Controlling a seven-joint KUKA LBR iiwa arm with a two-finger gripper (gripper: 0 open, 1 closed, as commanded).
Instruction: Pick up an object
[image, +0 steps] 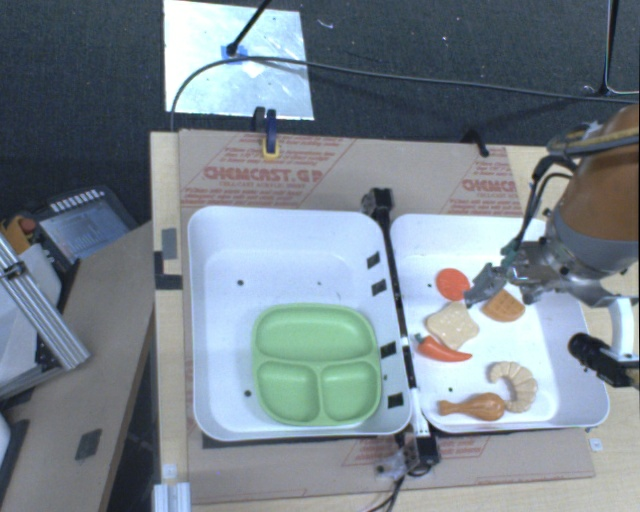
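The right bin holds several toy foods. My gripper hangs low over its upper middle, between a red-orange round slice on its left and an orange piece just below it. A pale bread chunk and a red chili lie lower left of the gripper. A curled shrimp and a brown drumstick rest near the bin's front wall. Nothing hangs visibly from the gripper.
The left bin carries a green divided plate toward its front. A black divider strip runs between the two bins. The arm's orange band comes in from the right edge.
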